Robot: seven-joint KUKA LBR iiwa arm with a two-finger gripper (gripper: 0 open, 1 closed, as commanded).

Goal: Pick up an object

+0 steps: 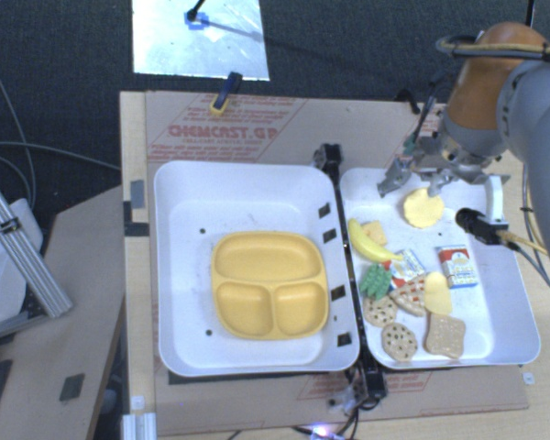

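Upper right of the frame, the gripper (412,176) hangs spread and empty beside the yellow disc (423,209) (approach stage, I'd say); next it must descend.

Grey gripper (412,174), orange band (484,85) above it. Just right of it: pale yellow round piece (423,209). Below it: yellow banana (368,243), green toy (375,281), brown dark-speckled cookies (399,341), tan cracker (445,335), red-and-white box (456,267). Far left: yellow divided plate (269,284) in white bin (179,200). Worktop (284,122) tan cardboard, red lettering.
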